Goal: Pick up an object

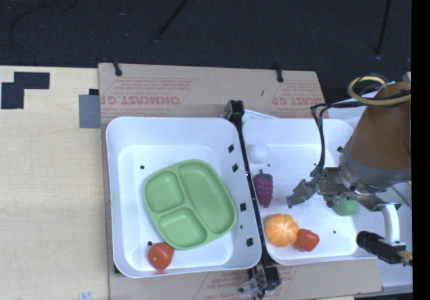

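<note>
The gripper (316,191) is hovering low in the right bin (295,140), its grip state impossible to tell, a green object (347,208) lying beside it; an orange (281,230) and purple grapes (263,188) are sitting nearby.

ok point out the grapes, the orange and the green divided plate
purple grapes (263,188), camera view, middle of the bunch
orange (280,230), camera view, centre of the fruit
green divided plate (201,188), camera view, floor of the large compartment
</note>
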Tool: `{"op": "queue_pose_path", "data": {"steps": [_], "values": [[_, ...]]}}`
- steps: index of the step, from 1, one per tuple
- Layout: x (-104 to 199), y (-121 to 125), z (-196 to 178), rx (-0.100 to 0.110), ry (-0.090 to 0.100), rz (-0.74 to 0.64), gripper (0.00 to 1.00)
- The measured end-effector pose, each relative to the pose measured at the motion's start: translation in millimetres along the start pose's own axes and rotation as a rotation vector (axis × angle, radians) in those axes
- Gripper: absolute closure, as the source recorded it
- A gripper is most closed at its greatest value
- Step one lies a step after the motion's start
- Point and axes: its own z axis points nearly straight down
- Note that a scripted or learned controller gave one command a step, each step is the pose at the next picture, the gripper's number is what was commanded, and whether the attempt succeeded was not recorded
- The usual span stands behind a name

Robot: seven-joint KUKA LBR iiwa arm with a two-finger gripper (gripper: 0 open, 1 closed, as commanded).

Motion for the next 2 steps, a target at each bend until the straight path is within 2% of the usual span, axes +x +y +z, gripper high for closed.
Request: {"op": "queue_pose_path", "data": {"steps": [1, 2], "values": [[-0.4, 2.5, -5.0, -0.011, -0.002, -0.001, 0.00], [-3.2, -3.8, 40.7, -0.005, 0.001, -0.002, 0.00]]}}
